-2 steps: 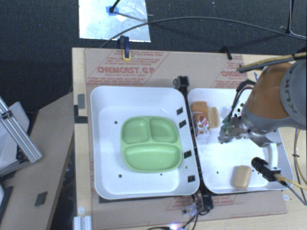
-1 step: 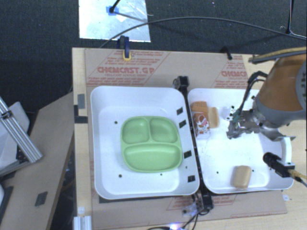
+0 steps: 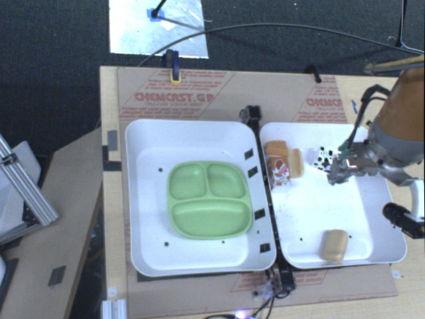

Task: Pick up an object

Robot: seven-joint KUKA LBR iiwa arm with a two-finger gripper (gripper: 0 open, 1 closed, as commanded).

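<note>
Green plate point(image 3: 210, 199) sits in the left bin point(image 3: 143, 178). In the right bin point(image 3: 372, 251), a packet point(image 3: 280, 171) and bun point(image 3: 293, 161) lie by the divider, a speckled piece point(image 3: 323, 158) just beside the claw point(image 3: 337, 173), a tan block point(image 3: 335, 245) nearer the front. I cannot tell the claw's state. Likely risk: it nudges the speckled piece aside, closing on nothing.
</note>
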